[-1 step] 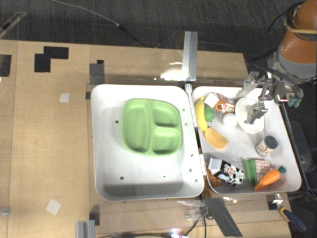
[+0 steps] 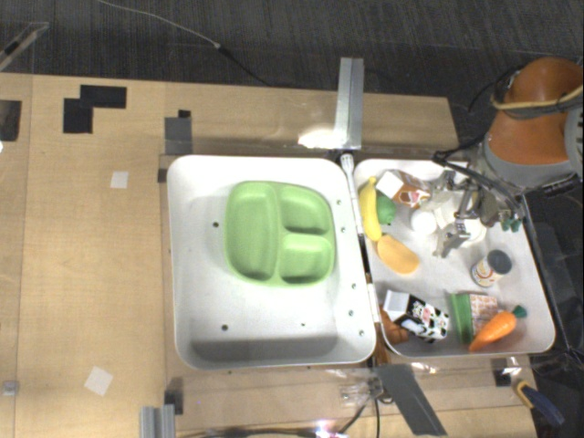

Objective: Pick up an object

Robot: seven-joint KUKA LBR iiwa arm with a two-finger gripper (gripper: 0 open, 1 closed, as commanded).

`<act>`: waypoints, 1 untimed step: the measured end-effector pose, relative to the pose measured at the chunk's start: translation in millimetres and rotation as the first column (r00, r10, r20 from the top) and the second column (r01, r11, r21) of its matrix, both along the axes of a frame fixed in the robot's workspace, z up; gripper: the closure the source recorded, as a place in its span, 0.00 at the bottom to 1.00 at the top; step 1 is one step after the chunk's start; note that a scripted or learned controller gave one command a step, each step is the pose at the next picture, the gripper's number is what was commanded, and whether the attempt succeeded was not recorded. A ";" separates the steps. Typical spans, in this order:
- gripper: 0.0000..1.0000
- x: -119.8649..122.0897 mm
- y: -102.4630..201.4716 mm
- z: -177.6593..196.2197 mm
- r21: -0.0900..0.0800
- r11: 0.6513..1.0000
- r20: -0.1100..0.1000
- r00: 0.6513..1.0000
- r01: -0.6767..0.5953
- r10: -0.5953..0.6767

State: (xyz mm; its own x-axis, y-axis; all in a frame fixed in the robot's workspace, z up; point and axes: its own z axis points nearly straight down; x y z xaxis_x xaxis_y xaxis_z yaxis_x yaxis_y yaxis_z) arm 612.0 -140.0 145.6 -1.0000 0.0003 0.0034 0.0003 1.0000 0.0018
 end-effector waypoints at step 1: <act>0.00 25.5 32.7 -52.0 -0.003 0.999 -0.004 0.999 -0.052 0.052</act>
State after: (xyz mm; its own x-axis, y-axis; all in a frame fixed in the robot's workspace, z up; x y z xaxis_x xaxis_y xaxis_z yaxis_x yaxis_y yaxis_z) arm 637.5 -107.3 93.6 -0.9986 -0.0521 0.0077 -0.0521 0.9986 -0.0015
